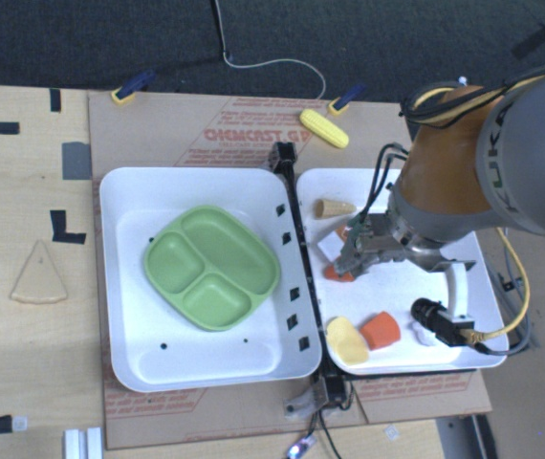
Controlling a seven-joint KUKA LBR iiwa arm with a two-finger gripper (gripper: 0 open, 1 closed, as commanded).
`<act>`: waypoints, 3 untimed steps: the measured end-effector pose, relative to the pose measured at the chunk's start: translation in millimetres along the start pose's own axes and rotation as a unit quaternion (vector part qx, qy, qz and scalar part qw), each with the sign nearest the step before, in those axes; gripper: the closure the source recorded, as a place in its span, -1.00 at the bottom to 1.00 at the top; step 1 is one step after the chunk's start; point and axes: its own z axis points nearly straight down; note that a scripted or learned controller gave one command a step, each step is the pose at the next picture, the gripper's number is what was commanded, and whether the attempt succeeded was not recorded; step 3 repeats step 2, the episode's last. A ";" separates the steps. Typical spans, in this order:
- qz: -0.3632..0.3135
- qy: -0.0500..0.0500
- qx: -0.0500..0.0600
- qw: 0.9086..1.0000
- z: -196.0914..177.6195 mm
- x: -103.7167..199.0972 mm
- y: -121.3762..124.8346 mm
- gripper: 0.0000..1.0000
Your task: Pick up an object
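My gripper (353,253) is low in the right bin (483,357), near its left middle. A small red-orange piece (338,273) lies right under its tip, partly covered by it; whether the two touch is unclear. A pale flat scrap (329,247) sits just left of the gripper. Toward the bin's back lies a tan cone (333,208). At the front of that bin an orange block (381,330) rests beside a yellow lump (347,341).
The left bin (124,199) holds a green divided plate (212,267). A yellow corn-like toy (324,128) lies on the cardboard behind the bins. The black divider clips (292,247) run between the bins. The bulky arm (464,175) overhangs the right bin's back right.
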 end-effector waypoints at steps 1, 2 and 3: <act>-0.003 0.001 -0.008 1.000 -157.6 47.6 -26.1 1.00; 0.000 -0.001 -0.002 1.000 -208.6 93.9 -26.2 1.00; 0.000 -0.001 -0.002 1.000 -208.6 93.9 -26.2 1.00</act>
